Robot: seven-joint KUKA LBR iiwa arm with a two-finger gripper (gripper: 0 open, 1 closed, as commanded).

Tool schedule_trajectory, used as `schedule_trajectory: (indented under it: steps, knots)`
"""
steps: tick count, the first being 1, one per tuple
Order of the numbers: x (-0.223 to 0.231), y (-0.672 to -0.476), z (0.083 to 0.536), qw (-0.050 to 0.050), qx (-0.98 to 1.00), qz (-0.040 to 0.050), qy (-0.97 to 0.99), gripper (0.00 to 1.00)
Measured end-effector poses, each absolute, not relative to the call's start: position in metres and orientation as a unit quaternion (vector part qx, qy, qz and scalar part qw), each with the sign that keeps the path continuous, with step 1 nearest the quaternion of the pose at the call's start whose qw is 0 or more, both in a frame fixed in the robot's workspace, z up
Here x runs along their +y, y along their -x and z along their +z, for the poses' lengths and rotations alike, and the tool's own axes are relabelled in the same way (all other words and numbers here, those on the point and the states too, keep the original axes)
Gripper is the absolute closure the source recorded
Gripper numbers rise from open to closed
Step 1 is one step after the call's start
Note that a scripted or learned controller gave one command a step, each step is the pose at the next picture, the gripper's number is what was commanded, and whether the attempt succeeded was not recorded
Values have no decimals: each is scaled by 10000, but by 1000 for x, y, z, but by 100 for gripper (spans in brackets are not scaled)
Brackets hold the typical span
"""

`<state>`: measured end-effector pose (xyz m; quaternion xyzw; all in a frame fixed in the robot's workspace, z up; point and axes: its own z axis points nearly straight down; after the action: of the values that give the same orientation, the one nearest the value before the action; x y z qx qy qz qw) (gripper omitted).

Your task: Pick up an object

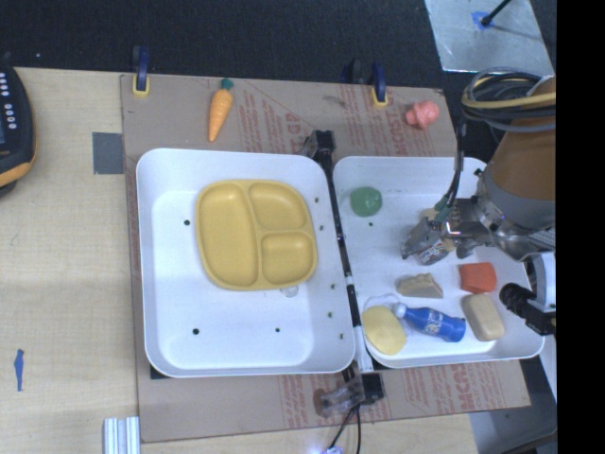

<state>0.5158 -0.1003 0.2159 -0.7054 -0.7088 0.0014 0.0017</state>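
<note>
My gripper (427,244) is over the middle of the right bin (397,170), reaching in from the right. Just below it in the view lies a tan wedge (419,285). A red block (477,276) sits to the gripper's lower right, with a beige block (483,316) beneath that. Along the bin's front edge a blue bottle (433,323) lies on its side beside a pale yellow round piece (384,329). A green ball (366,200) rests near the bin's upper left corner. Nothing is visibly held.
The left bin (161,282) holds a yellow divided plate (255,232). On the bench behind the bins lie an orange carrot (219,110) and a pink toy (423,113). A black divider strip (338,244) runs between the bins.
</note>
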Motion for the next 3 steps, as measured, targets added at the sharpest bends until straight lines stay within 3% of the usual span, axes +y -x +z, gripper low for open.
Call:
schedule_trajectory:
  steps: [1,2,3]
  knots:
    - [-167,-543,98,32,-7073,44,7069,0]
    - [-119,-596,92,1,-7109,-4,7033,0]
    - [-124,-594,103,7,-7089,16,7053,100]
